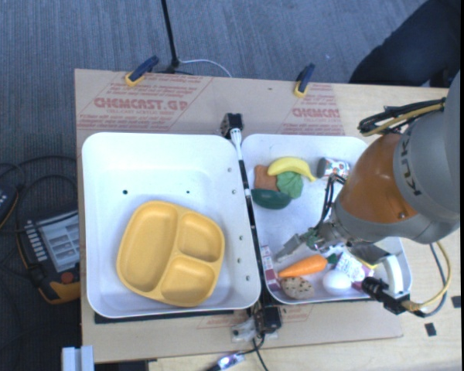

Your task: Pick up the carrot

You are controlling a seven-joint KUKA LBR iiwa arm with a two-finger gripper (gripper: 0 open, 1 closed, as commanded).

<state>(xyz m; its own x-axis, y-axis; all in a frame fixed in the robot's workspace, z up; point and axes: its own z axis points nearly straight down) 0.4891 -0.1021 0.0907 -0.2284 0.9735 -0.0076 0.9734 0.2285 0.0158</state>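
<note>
Arm entered from the right and was bent down over the right bin, its grey body and orange band covering much of that bin's right half. The wrist pointed down and to the left, ending in the gripper low over the bin floor. Fingers could not be made out clearly against the clutter, so whether the claw was open or closed could not be told. Nothing was seen held between them.

Carrot lay on the floor of the right bin near its front edge, roughly level, tip toward the left. It sat just below the gripper, very close to it; contact could not be confirmed. A speckled round item lay just in front of the carrot, and a white egg beside that to the right.

At the back of the same bin a banana rested over a green leafy item, with a dark green vegetable at the left wall and an orange-brown piece behind it.

Left bin held a yellow divided tray, flat, toward its front. Both bins stood on a board held by two clamps at its far edge.
</note>
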